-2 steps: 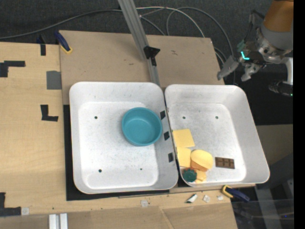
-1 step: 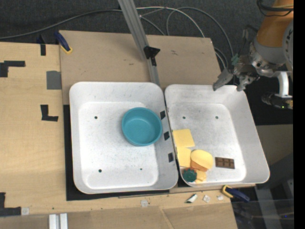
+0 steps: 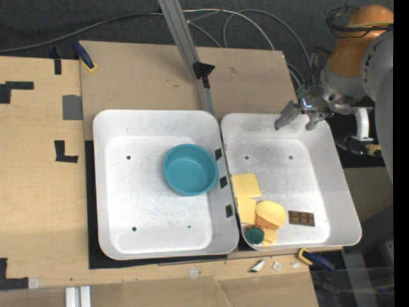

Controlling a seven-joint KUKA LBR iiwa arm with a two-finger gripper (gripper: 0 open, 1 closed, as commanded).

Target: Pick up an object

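two fingers: the pincer has them spread apart with nothing between them, tips pointing down and toward the view's left.
pincer place: over the far rim of the right bin, near its far right corner, well apart from every object.
arm: the grey arm comes in from the view's right with its orange band above the wrist, bent downward and leftward to the bin's far edge.
brown block: a small dark rectangle lying flat near the right bin's near edge, long axis running left to right across the view.
yellow round piece: near the bin's near left corner, just left of the brown block, resting against the yellow flat pieces.
yellow flat pieces: squarish slabs by the right bin's left wall, the row running from mid-bin toward the near edge.
small teal piece: in the near left corner, touching the yellow round piece; its shape is too small to tell.
left bin: holds a teal bowl, upright, mouth up, toward the bin's right side.
bench: a blue-and-yellow clamp at the far left corner of the board.
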